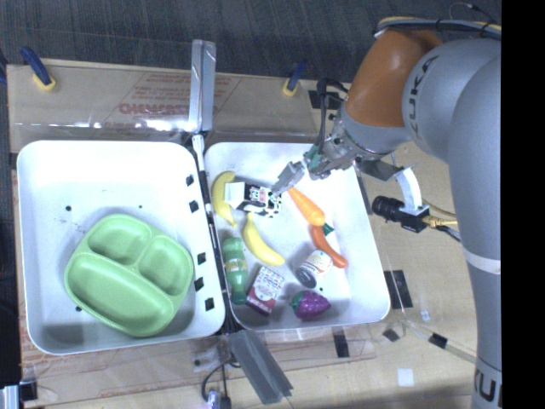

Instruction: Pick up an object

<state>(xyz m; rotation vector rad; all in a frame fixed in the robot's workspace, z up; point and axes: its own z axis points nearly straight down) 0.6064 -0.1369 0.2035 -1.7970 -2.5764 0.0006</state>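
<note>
Nearest in the right bin lie one purple grape bunch, one carton, one green bottle and one small jar. Farther back: two bananas, two carrots. The gripper hangs just above a black-and-white box; its grip cannot be told.

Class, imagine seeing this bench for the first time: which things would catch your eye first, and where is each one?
Probably the big grey arm with its orange band, reaching in from the right, its end effector low over the right bin. Next, the green divided tray lying alone in the left bin. Then the bright toy food heaped in the right bin: bananas, carrots, purple grapes.
</note>
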